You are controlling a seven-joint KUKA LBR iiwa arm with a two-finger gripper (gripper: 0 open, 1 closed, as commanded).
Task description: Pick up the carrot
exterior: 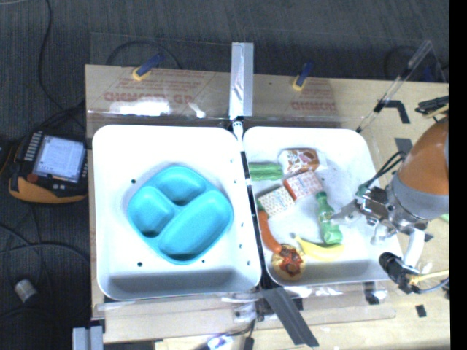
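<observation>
Camera view puts the carrot (264, 228) against the right bin's (350, 138) left wall, at nine o'clock. You should find it stiff, light and smooth; take it mid-length. A red fruit (287, 259) touches its lower end, a banana (319, 249) lies near, and the wall crowds one side. The claw (365, 204) hangs at three o'clock; its state cannot be told.

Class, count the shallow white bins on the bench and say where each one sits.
2. One white bin sits on the left, holding a blue divided tray. The other white bin sits to its right, holding the food items.
</observation>
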